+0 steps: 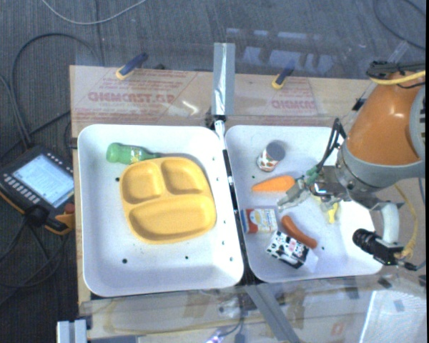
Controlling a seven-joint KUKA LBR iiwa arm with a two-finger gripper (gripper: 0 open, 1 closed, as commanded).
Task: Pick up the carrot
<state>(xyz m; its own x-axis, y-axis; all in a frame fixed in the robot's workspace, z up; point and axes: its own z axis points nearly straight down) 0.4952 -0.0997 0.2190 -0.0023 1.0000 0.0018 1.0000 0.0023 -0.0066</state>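
Orange and tapered, the carrot (273, 184) lies flat on the floor of the right bin (357, 266), in its upper middle, with its thick end toward the arm and its narrow end pointing at the divider between the two bins. You can see the jaws (294, 193) just off that thick end, low over the bin floor, spread apart with nothing between them. One finger sits near the top of the carrot's end and the other angles down below it, so the carrot is at the mouth of the grip, not inside it.

You are at the approach step, right before the grasp; the carrot is not lifted and not yet held.

Other things crowd the spot. A small round can (271, 156) stands just above the carrot. A red-and-white carton (259, 220) lies just below it, a sausage (299, 231) lies lower right, and a black-and-white patterned box (287, 249) sits below that. The left bin (100, 263) holds a yellow divided tray (169, 199) and a green bottle (126, 153), well apart from the work.

For the next move, you need the fingers carried further along the carrot, toward the left of the view, so they straddle its thicker part before they close. Closing from here would likely pinch only the rounded end and push it away. Keep the lower finger off the carton while you advance.
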